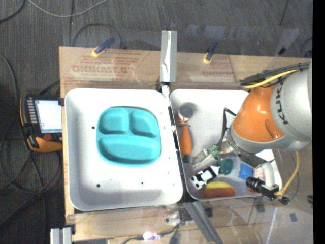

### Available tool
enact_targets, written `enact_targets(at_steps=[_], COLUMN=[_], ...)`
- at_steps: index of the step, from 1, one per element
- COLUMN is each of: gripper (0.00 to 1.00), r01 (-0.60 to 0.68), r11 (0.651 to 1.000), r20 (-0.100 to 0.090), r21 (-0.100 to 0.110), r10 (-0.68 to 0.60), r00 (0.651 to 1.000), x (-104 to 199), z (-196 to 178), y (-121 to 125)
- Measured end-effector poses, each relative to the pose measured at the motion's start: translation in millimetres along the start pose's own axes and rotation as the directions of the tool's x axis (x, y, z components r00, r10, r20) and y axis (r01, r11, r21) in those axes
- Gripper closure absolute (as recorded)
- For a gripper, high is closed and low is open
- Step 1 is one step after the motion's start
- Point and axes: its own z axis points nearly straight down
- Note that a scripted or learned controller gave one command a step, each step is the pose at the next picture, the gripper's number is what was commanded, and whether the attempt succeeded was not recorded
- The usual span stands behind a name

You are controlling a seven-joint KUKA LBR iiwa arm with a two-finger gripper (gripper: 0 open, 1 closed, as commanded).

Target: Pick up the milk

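Right bin (203,98), lower right of frame: the milk (204,175), a black-and-white carton, lies near the bottom edge, above a yellow-and-red toy (219,189), right of a carrot (185,140). Gripper (203,159): low, just above the carton; you cannot tell how it is set. Left bin (81,187): teal tray (129,135). Status: milk not lifted; grasp and lift remain, by my reading.

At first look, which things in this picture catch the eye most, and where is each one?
The bright turquoise divided tray stands out first, lying in the middle of the left bin. Next is the arm's orange band, over the right bin, where the gripper reaches down among small items. Right by it lies the black-and-white milk carton, with an orange carrot along the bin's left wall.
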Motion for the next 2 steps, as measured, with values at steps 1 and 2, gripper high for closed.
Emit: enact_targets(at_steps=[1, 2], gripper=[0.00, 0.00], r01=[0.043, 0.389], r11=[0.999, 0.921], r20=[0.005, -0.019], r21=[-0.004, 0.018], r10=[-0.043, -0.389], r00=[0.999, 0.921], x=[4.5, 22.3], z=[-0.5, -90.6], y=[-9.5, -9.6])
